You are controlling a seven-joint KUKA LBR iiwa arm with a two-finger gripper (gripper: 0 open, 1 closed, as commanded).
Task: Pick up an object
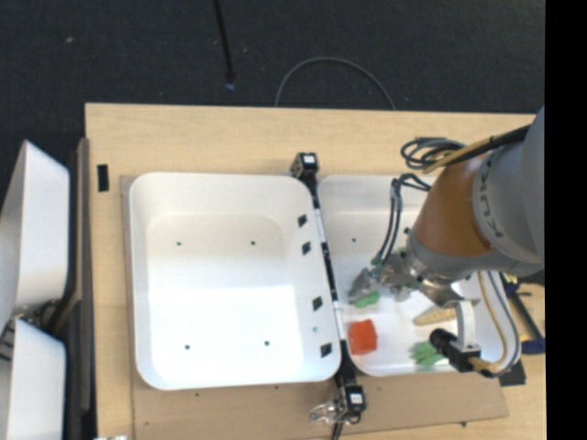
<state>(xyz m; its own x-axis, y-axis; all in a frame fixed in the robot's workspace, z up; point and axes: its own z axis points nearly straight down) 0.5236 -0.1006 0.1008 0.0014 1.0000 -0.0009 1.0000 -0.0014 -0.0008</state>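
No writing, brand or label can be read anywhere in the camera view; everything is too small and soft for text.

The bench [110, 136] is pale wood and carries two shallow white bins side by side. The left bin [147, 246] shows bare white floor with a few small dark dots. The right bin [353, 204] holds the loose objects, all in its near half.

Objects in the right bin:
- Red block [364, 335], small and roughly cubic, orange-red, lying near the bin's front left corner, just beside the divider between the bins.
- Green piece [367, 296], small and bright green, lying just above the red block and apart from it, directly under the gripper.
- Second green piece [426, 355], leafy in outline, near the front rim, to the right of the red block.
- Tan stick [435, 315], pale wood colour, slim, lying at a slant between the arm's wrist and the second green piece.

The arm [477, 209] reaches in from the right, grey with the orange band, black cables looping over it. The gripper [371, 282] sits low over the right bin at the first green piece. Whether it is closed or spread cannot be told; contact with the green piece cannot be told either.
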